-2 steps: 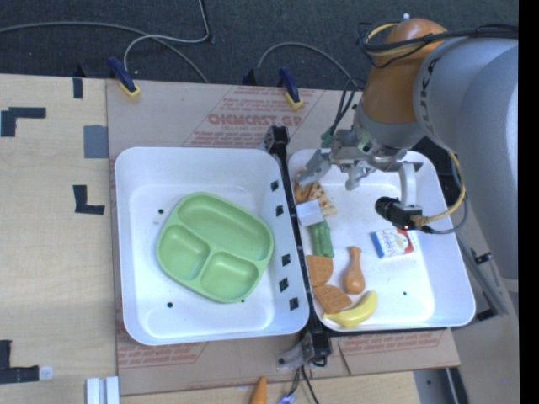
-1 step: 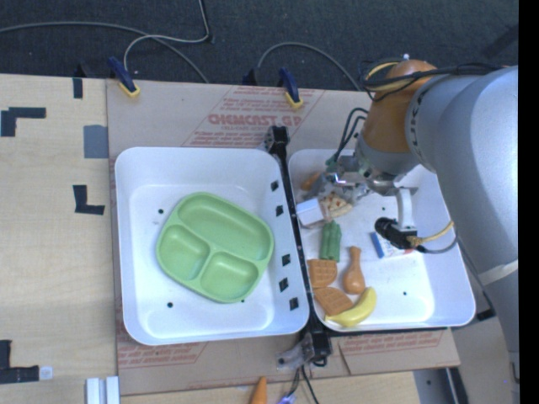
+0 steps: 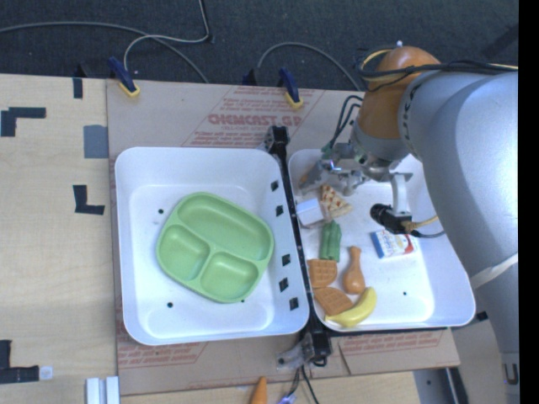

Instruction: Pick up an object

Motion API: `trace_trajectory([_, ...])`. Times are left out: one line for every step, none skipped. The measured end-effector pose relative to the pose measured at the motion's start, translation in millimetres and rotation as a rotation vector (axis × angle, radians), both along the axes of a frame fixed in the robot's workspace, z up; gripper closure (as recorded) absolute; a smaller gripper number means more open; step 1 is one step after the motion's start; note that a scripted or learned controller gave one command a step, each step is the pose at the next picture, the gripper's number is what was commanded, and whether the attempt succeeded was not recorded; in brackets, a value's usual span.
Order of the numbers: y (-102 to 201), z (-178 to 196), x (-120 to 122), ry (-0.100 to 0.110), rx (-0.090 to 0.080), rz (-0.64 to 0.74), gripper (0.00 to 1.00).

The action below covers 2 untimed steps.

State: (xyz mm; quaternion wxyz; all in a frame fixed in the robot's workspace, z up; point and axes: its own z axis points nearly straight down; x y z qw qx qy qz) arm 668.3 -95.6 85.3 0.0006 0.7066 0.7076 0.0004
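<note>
Grey tool hung low in the right bin, right of frame centre, over a waffle; its grip I could not tell. Crowded toys might make it slip or grab two.

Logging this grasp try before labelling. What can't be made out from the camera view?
- Gripper: finger state unreadable, wrist hardware and cables cover it.
- Waffle-like piece: contact with the gripper unclear, too small.
- Small card: print too small to read.
- Right bin: its far right corner is hidden by the arm.
- Orange object: cut off by the bottom edge.
</note>
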Motion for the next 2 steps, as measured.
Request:
trace_trajectory([0.1, 10.2, 0.3, -0.001, 0.0, 0.001, 1.0])
trace_trajectory([76.7, 99.4, -67.5, 0.002, 0.001, 0.002, 1.0])
